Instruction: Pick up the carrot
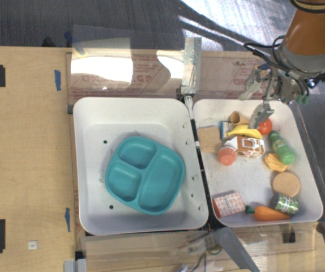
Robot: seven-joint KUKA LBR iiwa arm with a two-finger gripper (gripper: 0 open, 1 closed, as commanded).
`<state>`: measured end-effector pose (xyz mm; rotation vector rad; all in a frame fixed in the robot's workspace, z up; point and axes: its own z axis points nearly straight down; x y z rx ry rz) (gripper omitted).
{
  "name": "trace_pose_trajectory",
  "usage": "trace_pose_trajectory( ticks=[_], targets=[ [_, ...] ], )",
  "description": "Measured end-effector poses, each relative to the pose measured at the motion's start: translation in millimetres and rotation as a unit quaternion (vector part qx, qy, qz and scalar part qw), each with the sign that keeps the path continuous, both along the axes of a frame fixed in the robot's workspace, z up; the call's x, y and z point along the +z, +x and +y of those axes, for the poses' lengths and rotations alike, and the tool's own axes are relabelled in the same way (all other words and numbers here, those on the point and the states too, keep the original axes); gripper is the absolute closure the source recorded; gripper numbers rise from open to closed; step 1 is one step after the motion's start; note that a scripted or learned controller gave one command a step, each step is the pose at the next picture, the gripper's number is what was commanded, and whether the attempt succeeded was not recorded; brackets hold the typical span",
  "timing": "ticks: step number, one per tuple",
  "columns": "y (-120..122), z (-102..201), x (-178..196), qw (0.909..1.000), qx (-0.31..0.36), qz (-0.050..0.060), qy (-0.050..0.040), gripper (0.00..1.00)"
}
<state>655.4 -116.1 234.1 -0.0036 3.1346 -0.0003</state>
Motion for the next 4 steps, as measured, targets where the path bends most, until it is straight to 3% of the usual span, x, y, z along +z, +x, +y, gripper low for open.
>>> trace_pose_trajectory(
  ticks=[1, 2, 3, 4],
  targets=[
    [-138.0, -20.2, -100.2, 0.9996, 0.026, 0.006, 0.0007, 0.00],
    [-83.3, -37.0, -140.2, 0.9990, 0.044, 0.000, -0.0004, 0.00],
    [-101.7, -77.2, -145.0, 0.9970, 0.077, -0.002, -0.0013, 0.00],
    [-97.5, -76.0, -131.1, 0.9969, 0.078, -0.008, -0.0029, 1.00]
  ],
)
